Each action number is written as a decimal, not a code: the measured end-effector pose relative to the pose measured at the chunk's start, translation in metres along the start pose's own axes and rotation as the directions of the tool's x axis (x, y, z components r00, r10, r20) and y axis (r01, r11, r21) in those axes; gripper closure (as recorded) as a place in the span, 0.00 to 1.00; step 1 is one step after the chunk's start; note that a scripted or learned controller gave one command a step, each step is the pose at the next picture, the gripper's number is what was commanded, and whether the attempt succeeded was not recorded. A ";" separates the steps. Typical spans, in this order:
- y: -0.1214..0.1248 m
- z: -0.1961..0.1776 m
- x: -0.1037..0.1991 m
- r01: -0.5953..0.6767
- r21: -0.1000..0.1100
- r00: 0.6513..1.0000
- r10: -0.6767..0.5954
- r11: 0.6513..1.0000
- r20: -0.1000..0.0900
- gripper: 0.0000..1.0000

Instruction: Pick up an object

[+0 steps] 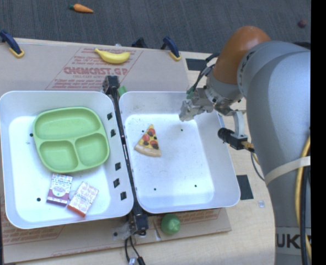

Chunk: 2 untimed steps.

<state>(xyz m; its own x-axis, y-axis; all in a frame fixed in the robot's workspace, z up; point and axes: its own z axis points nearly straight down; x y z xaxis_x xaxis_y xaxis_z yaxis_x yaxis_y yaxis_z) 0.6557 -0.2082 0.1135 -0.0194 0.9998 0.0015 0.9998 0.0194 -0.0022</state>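
— Over at three o'clock, what is that big grey thing?
— It is the robot arm [273, 93]. Its gripper [188, 112] hangs over the right bin [223, 175], near the rim at one o'clock.
— Is the gripper holding something?
— I see nothing in it. I cannot tell how its fingers stand.
— Where is the pizza slice [148, 141]?
— It lies flat in the right bin, at about ten o'clock, apart from the gripper.
— And the left bin [8, 164]?
— It has a green tray [70, 137] and two small packets [72, 194] at six o'clock.
— Anything outside the bins?
— A banana [113, 54] at twelve o'clock, a green ball [170, 223] at six, and a carrot [83, 8] on the floor
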 end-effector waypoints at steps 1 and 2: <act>0.000 0.000 0.000 0.002 0.001 1.000 -0.002 1.000 -0.001 0.00; -0.078 -0.014 -0.001 -0.014 0.001 1.000 0.014 1.000 0.002 0.00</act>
<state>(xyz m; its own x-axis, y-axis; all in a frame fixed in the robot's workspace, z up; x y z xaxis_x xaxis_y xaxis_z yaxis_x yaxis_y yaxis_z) 0.5777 -0.2112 0.1278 -0.0055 1.0000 -0.0003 1.0000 0.0055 -0.0029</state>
